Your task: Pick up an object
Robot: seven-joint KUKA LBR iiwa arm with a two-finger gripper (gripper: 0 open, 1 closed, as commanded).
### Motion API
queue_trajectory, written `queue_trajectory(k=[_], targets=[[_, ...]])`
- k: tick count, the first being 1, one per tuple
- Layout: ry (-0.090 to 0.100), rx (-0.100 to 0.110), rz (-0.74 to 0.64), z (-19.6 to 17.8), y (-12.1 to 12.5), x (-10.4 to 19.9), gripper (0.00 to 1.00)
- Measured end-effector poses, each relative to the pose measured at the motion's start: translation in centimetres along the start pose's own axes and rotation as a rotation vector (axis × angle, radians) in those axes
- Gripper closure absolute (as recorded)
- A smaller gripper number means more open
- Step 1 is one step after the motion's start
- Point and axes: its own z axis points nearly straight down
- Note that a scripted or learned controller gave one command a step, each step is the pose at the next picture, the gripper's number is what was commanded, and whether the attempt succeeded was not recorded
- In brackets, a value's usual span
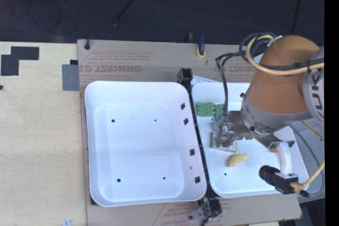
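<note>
Two shallow white bins sit side by side on the tabletop (37, 140), and everything worth picking lies in the right bin (233, 183), which is why the arm (280, 82) leans in over that one and leaves the left bin (91, 114) alone. The claw (226, 134) hangs low near the right bin's inner wall, directly over a small speckled piece (222, 143), so this looks like the object chosen for the grasp. The wrist's metal parts hide the contact. I cannot tell whether the claw is released or clenched, or whether it touches the piece at all. A green block (208, 109) lies just beyond the claw, toward the bin's far corner. A yellow lumpy piece (238, 159) rests on the bin floor just on the near side. Both sit close enough to be nudged if the descent drifts. By my reading the task is at the reaching or closing step, with nothing visibly lifted. The speckled piece lies flat and low against the floor, so a firm hold probably calls for the claw to come right down to the bin's surface before it rises.
</note>
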Motion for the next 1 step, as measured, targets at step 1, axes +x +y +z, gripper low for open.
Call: queue_trajectory(k=[1], targets=[[-0.003, 0.002, 0.012, 6.82, -0.13, -5.05, 1.0]])
